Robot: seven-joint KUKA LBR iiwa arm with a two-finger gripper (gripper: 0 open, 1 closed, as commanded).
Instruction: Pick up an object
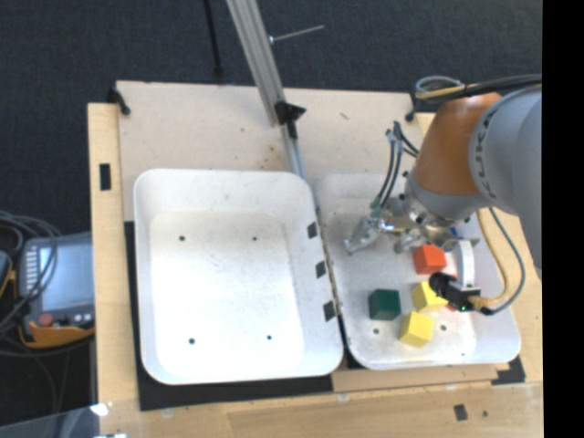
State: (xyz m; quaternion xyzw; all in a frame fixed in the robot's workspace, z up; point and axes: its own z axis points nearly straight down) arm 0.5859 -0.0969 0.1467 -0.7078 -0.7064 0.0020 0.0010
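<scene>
even overhead light, soft shadows, slight blur, low res, no glare

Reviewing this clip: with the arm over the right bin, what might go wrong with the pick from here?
1. The orange block, two yellow blocks and dark green cube lie crowded together; closing on one may nudge or catch a neighbour.
2. The orange block sits partly under the wrist hardware, close to the gripper, so it could be knocked aside.
3. The blocks lie near the right bin's edge, leaving little room.
</scene>
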